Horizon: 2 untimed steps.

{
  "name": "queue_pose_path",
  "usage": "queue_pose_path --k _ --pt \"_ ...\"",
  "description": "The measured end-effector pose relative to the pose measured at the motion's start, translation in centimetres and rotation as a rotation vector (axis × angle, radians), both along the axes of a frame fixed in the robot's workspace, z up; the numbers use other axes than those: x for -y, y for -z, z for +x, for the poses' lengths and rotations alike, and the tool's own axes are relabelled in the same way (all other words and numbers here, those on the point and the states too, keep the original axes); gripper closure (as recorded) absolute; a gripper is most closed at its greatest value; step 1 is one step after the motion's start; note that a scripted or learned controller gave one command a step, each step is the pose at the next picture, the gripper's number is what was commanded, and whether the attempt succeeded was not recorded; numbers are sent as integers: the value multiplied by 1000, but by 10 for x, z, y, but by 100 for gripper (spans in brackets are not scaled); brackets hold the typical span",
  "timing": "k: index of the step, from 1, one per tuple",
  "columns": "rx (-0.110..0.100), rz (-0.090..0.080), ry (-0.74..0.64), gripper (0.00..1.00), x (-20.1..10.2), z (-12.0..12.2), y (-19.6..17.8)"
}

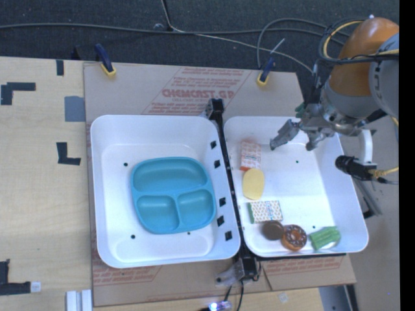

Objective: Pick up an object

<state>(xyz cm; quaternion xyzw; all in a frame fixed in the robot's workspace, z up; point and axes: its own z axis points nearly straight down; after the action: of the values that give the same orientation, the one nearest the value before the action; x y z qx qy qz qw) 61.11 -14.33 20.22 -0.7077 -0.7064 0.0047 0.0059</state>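
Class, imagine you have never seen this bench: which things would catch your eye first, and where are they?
The blue divided plate lies in the left bin. Over the right bin's far edge hangs the gripper, fingers apart and holding nothing. Small items cluster near that bin's front, among them a sprinkled donut.

The plate (173, 194) is blue and both bins (110, 141) are white. The donut (294, 237) is brown with sprinkles (tiny dots), beside a green toy (325, 237) and a yellow one (253, 183).
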Motion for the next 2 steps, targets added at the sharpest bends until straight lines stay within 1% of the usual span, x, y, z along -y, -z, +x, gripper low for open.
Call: queue_pose_path --k 1,2 --pt "14 -2 -4 0 0 3 -8" --pt "9 -2 -3 0 -2 -3 37"
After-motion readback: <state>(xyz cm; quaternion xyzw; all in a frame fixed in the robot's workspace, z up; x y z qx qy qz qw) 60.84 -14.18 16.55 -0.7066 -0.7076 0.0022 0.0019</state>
